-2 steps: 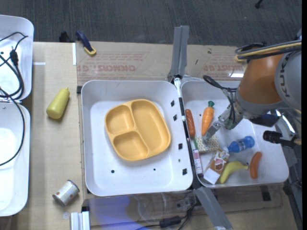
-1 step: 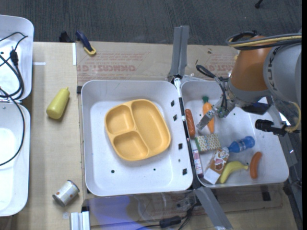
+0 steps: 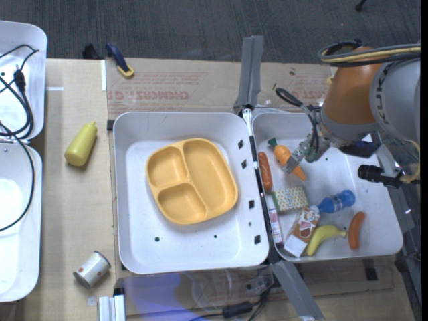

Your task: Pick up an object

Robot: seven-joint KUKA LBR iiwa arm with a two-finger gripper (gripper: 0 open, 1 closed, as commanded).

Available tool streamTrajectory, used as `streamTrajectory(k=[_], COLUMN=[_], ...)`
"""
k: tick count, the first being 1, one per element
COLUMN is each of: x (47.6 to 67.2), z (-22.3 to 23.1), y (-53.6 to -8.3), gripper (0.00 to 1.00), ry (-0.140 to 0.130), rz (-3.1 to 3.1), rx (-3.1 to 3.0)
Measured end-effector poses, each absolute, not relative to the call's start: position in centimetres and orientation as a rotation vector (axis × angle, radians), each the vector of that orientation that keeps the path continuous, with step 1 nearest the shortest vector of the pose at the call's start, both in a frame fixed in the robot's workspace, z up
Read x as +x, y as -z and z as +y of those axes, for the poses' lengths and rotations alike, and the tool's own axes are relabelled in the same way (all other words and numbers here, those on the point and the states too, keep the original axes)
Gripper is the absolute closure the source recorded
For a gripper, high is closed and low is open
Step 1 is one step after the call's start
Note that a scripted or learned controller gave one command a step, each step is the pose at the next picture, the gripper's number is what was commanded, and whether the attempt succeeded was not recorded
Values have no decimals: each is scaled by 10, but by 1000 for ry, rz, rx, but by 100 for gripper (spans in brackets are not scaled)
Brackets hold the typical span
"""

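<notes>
arm: grey, orange band, reaches in from the right over the right bin (image 3: pixel 382 241)
jaws (image 3: pixel 298 159): low in the right bin's upper left part, right at the carrot; released or clenched — cannot tell, and no object visibly between them
carrot (image 3: pixel 289 159): orange with green top, upper left of right bin, touching or just under the jaw tips, lying on the bin floor
hot dog (image 3: pixel 265 170): along the right bin's left wall, left of the carrot
patterned box (image 3: pixel 290 198): mid bin, below the carrot
blue bottle (image 3: pixel 336 202): right of the box, lying down
snack packet (image 3: pixel 305 224): below the box
banana (image 3: pixel 324 237): near the front wall, beside the packet
sausage (image 3: pixel 356 229): right of the banana, near the right wall
left bin (image 3: pixel 134 246): holds a yellow divided plate (image 3: pixel 192 180)
desk (image 3: pixel 73 212): yellow squeeze bottle (image 3: pixel 81 144) and a small can (image 3: pixel 91 268) lie left of the left bin
</notes>
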State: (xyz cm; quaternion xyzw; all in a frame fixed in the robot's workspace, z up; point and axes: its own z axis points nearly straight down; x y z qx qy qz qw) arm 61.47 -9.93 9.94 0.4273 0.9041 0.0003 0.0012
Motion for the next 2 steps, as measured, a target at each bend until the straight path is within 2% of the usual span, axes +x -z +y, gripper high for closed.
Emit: streamTrajectory(k=[1,2], x=[575,572], z=[-63,-31], y=[-240,-189], gripper=[100,100], ry=[2,2], rz=[2815,2983], rx=[1395,994])
